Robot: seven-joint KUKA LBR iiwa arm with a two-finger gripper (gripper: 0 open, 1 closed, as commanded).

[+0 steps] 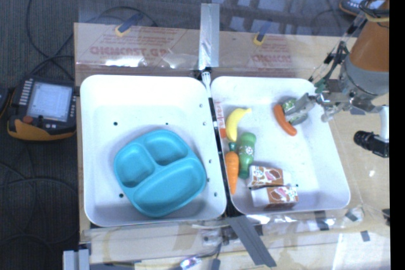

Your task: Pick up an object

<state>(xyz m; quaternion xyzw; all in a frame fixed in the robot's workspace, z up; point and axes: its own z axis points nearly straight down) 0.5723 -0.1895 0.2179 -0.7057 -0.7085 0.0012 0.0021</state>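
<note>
Gripper [297, 108]: finger state cannot be told; hangs just beside sausage [285, 119]. Advice: centre over sausage, straddle its narrow width, descend, close squarely.

Just the one camera here — fixed above the bench, looking down at a slant, far enough back to fit both bins, left bin [95, 104] and right bin [316, 167], side by side. The arm [370, 54] pokes in from the right.

Faint, illegible red lettering on the cardboard [158, 47] behind the bins; nothing readable elsewhere.
</note>
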